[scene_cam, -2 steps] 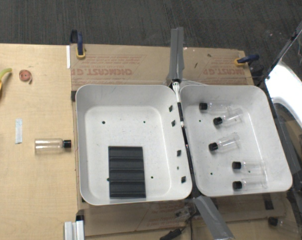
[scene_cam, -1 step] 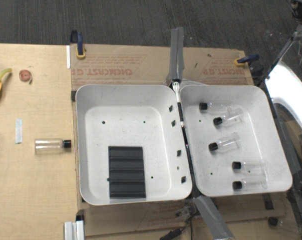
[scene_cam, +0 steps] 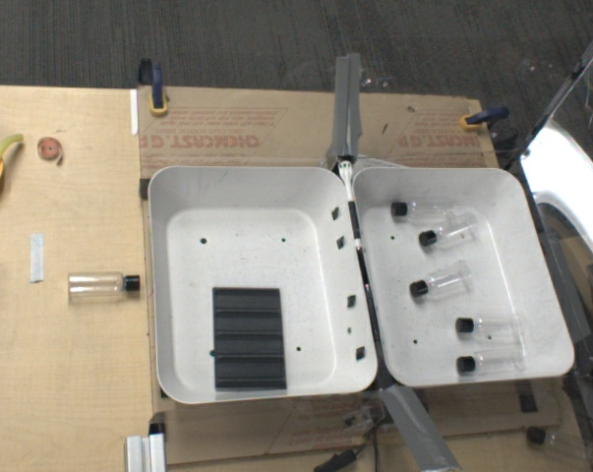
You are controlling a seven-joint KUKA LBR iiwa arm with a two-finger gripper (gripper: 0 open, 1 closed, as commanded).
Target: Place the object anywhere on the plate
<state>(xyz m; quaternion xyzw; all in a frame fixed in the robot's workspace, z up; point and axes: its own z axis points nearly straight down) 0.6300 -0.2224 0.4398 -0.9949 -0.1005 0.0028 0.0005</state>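
At the bottom of the frame, the black ribbed plate is lying flat in the lower middle of the left bin, with nothing resting on it, so the placing is not yet done. Level with it at the lower right, two clear black-capped vials are lying close together near the bottom wall of the right bin. Further up, a third vial is sitting alone mid-bin, and two more are lying near each other toward the upper left of that bin. Outside the bins, a stray vial is resting on the bench at the left of the frame, and beyond the bins a sheet of cardboard is being held down by clamps. The gripper's state cannot be told from this view. The risks, as I am judging them: the vials are round and smooth, so one is likely to be rolling or slipping out of a pinch. The paired ones are sitting close enough that a descent could be nudging the neighbour. A vial released across the plate's ribs could also be rolling off onto the bin floor.
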